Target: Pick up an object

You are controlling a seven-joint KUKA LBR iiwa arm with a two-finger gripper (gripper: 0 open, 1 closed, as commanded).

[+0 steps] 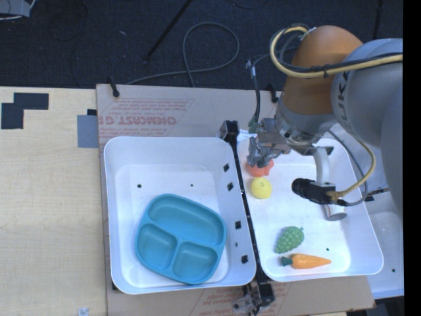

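Note:
My gripper hangs over the far left corner of the right bin, directly above a small red-orange object whose top it covers. I cannot tell whether it touches that object. A yellow round fruit lies just in front of it on the bin floor. Further toward the front lie a green bunch of grapes and an orange carrot. The grey arm with its orange band reaches in from the right.
The left bin holds a blue divided plate. A black divider runs between the two bins, close to the gripper's left. A black and silver fitting with cables hangs from the arm over the right bin.

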